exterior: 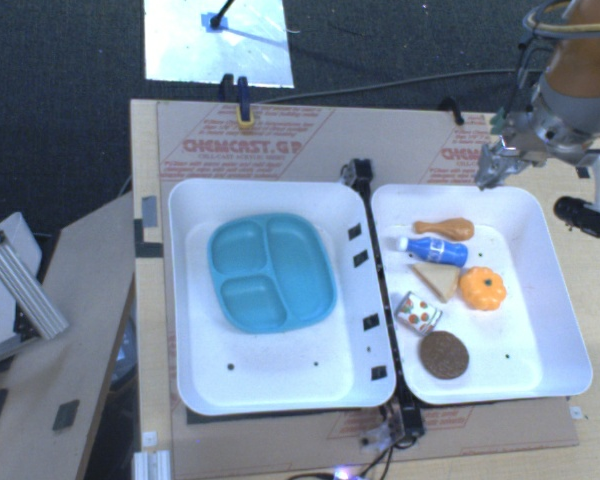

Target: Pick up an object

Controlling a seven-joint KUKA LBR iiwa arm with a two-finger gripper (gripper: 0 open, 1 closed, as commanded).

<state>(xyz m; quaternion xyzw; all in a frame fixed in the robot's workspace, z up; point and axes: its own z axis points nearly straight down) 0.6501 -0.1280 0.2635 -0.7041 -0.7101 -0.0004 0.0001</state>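
Arm poised above the far rim of the right bin, nothing picked up.

The two-finger gripper [490,171] hangs over the far edge of the right white bin [560,298]; its claw spread cannot be told. In that bin lie a brown drumstick [446,229], blue plastic bottle [435,251], tan sandwich wedge [438,282], orange pumpkin [482,288], small patterned can [417,313] and brown round cookie [444,354]. The left white bin [195,368] holds a turquoise divided plate [272,272].

The divided plate [272,273] lies in the left bin [195,368]; the toy foods [445,278] cluster in the right bin [550,358].
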